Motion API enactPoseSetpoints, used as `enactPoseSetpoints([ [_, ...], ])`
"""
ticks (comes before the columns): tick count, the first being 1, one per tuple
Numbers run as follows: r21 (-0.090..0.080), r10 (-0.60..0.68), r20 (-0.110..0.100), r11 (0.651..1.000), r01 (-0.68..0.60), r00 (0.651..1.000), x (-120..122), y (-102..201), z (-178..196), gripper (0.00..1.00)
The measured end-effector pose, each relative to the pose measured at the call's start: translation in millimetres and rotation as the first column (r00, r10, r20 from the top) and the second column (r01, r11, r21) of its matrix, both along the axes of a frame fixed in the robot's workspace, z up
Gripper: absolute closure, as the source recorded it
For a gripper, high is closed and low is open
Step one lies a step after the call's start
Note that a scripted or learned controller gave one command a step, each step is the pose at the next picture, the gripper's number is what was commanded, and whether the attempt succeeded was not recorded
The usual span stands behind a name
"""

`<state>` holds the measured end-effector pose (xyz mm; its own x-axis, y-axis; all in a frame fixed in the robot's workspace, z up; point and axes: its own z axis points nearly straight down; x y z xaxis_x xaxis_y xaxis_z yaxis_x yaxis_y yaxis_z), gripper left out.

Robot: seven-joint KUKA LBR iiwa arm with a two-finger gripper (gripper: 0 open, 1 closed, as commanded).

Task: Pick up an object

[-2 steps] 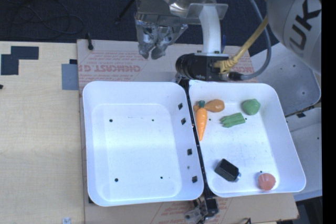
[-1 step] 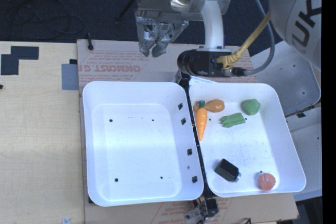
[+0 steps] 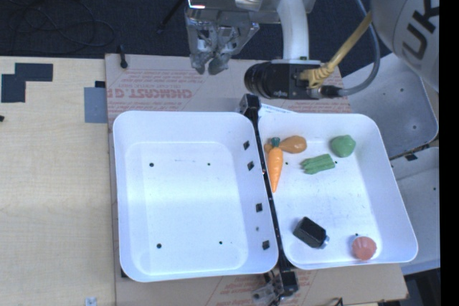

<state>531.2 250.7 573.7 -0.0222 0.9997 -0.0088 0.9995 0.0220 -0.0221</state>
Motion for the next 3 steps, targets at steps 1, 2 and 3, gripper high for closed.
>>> enactPoseSetpoints([
  [1, -0.001, 0.005, -0.004, 1.0, -0.005, 1.0, -0.4, 1.5, 9.1, 1.0],
  [2, -0.003, 0.01, -0.009, 1.0, -0.01, 1.0, -0.7, 3.0, 18.1, 1.0],
  [3, -0.005, 0.014, -0.013, 1.0, -0.014, 1.0, -1.0, 4.4, 27.2, 1.0],
])
